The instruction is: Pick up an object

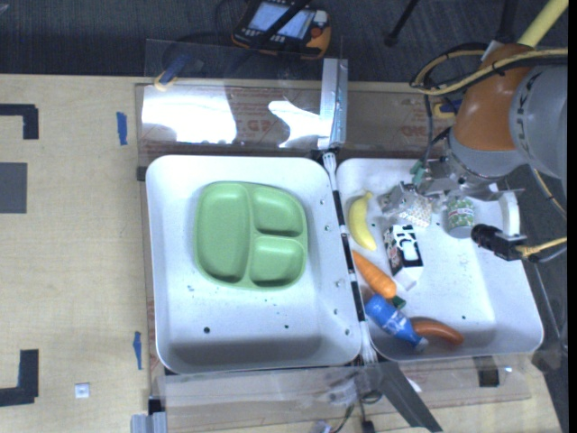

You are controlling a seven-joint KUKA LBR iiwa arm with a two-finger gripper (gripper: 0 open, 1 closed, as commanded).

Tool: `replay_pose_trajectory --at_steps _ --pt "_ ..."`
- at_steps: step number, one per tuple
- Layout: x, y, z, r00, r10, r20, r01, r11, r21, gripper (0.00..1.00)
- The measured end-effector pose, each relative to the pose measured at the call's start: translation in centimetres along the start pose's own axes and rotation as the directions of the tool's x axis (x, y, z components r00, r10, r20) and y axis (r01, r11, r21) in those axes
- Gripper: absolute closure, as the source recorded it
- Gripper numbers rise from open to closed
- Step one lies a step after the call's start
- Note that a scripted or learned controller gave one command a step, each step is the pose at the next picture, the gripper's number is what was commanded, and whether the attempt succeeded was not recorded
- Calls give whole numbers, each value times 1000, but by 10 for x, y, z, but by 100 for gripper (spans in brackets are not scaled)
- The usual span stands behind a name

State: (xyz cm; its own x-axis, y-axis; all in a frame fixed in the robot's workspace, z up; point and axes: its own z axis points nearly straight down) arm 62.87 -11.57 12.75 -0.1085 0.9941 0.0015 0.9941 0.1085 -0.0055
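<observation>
The arm reaches into the right bin [514, 318] from its far right corner, and the pincer [416, 204] hangs low over the far middle of that bin; whether it is released or clenched cannot be told, since the wrist hardware covers it. Nothing is seen between its tips.

Things crowd the bin's left side. A yellow banana [361, 222] lies along the left wall near the far end. Just right of it a black-and-white package [404, 246] lies close under the pincer. Nearer the front an orange carrot [374, 274] lies slantwise, its lower end touching or just beside a blue bottle [393, 319]. A red-orange sausage-shaped piece [435, 331] lies against the bottle toward the front edge. A small round green-and-white item [460, 215] sits right of the pincer, beside the wrist.

The left bin [180, 314] holds a green divided plate [251, 233] at its middle. Beyond the bins, off the bench, a handheld controller [279, 23] lies on the floor.
</observation>
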Motion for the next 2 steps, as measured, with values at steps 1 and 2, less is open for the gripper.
replay_pose_trajectory --at_steps 1,2 --pt "29 -37 -68 998 -66 -1 66 998 2 0" --pt "-4 -47 35 998 -68 -1 68 998 0 0"
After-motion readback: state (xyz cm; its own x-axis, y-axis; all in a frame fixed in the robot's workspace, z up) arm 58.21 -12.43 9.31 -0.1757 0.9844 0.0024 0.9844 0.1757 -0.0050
